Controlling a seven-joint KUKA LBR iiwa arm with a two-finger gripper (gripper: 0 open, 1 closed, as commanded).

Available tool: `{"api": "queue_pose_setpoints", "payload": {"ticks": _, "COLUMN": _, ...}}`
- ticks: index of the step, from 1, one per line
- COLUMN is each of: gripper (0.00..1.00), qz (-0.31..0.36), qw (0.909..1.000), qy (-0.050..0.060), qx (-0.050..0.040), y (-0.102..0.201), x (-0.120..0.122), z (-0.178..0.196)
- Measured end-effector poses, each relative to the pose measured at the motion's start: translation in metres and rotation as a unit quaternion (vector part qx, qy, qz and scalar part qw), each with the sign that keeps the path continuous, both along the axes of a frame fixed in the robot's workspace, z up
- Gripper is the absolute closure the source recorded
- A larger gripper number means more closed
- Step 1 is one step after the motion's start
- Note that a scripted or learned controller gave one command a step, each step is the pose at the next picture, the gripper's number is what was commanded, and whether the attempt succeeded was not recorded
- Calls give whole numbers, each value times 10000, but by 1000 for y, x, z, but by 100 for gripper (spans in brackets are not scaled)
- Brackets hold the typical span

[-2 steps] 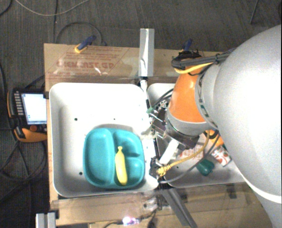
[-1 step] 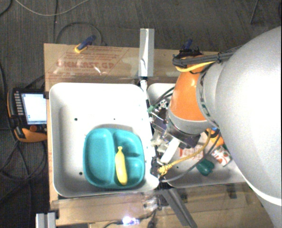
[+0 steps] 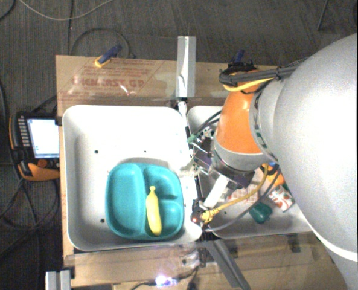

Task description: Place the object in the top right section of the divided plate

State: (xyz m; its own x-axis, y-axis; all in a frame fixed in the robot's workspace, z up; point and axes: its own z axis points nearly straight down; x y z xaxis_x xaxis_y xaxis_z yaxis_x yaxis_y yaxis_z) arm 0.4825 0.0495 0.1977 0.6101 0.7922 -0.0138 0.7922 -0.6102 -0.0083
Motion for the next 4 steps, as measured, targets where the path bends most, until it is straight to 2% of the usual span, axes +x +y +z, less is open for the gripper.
{"api": "queue_pose_setpoints", "payload": {"ticks": 1, "gripper": 0, "qz": 160, "qw": 9998, "qy": -67, "qx": 9, "y": 1, "x": 2, "z": 133}}
{"api": "queue_pose_setpoints", "payload": {"ticks": 2, "gripper": 100, "qz": 158, "qw": 9999, "qy": -41, "qx": -12, "y": 1, "x": 2, "z": 141}}
{"api": "queue_pose_setpoints", "payload": {"ticks": 3, "gripper": 0, "qz": 158, "qw": 9999, "qy": -40, "qx": -13, "y": 0, "x": 2, "z": 141}}
{"api": "queue_pose_setpoints", "payload": {"ticks": 4, "gripper": 100, "qz": 157, "qw": 9999, "qy": -18, "qx": -32, "y": 0, "x": 2, "z": 149}}
